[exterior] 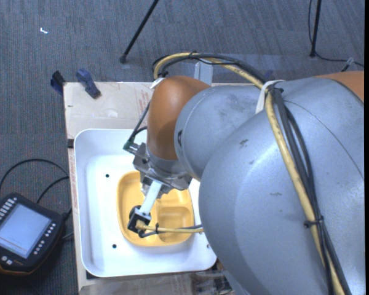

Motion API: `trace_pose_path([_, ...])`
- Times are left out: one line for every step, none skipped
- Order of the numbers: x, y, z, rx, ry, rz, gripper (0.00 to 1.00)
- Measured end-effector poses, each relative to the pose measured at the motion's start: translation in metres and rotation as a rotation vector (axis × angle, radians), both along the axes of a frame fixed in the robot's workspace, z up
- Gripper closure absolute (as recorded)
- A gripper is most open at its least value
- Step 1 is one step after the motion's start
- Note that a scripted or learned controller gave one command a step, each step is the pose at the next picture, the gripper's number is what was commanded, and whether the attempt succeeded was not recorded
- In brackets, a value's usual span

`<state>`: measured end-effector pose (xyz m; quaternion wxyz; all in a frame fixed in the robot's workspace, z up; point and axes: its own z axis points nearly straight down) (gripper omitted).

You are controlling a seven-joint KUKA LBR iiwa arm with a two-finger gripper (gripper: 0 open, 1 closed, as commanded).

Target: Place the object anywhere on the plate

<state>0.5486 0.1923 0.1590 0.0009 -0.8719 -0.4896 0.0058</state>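
A yellow plate (126,196) with divided compartments lies in the left white bin (96,165). My gripper (152,192) reaches down from the orange wrist band and hangs low over the middle of the plate. The wrist and arm hide its tips. I see no loose object on the bare parts of the plate or on the bin floor around it.
My grey arm fills the right half of the view and covers the right bin. A teach pendant (21,232) lies on the carpet left of the bench. Blue clamps (86,82) sit at the bench's back left corner, and tripod legs (141,23) stand behind it.
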Motion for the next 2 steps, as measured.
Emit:
trace_pose_path([0.0, 0.005, 0.014, 0.003, 0.0, 0.277, 1.0])
trace_pose_path([-0.035, -0.062, 0.011, 0.01, 0.001, 0.759, 1.0])
